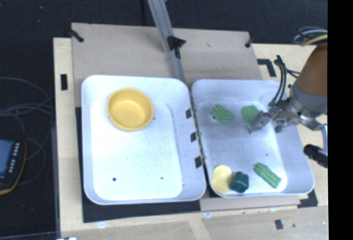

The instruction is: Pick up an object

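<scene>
The two bins, left bin (138, 178) and right bin (287, 156), look like white plastic, smooth with a faint speckled sheen; the yellow bowl (130, 109) near the left bin's far left corner looks like smooth, slightly glossy plastic; the green ridged pieces (222, 113) (251, 113) (267, 175) in the right bin have a rough, ribbed, matt surface; the pale yellow disc (221, 177) at that bin's near edge looks smooth and matt, and the dark teal block (239, 182) touching it faintly glossy; the bench (127, 46) looks like pale wood or board, matt; the slanted rail (156, 1) looks like brushed metal; the arm (315, 76) shows a smooth orange band above grey metal.
</scene>
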Controlling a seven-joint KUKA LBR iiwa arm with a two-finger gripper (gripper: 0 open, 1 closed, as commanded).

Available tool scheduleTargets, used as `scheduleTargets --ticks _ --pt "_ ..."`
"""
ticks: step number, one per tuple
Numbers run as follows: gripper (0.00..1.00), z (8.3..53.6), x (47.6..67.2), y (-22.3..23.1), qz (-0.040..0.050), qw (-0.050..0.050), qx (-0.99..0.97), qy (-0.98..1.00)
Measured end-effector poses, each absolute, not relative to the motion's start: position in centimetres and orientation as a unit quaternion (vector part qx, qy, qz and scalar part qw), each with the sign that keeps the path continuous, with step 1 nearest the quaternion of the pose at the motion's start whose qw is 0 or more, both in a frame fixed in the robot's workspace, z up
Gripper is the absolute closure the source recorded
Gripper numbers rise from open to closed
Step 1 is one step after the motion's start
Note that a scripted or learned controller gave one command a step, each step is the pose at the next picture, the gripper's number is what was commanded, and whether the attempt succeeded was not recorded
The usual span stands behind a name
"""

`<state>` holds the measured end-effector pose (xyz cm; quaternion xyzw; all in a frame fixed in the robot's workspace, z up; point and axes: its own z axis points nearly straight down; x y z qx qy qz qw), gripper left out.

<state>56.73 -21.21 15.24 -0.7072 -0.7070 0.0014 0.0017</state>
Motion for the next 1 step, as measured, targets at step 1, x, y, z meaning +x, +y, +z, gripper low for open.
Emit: scheduleTargets --ticks 1 --pt "0.00 10.07 56.64 -21.25 0.0010 0.001 -0.707 -0.707"
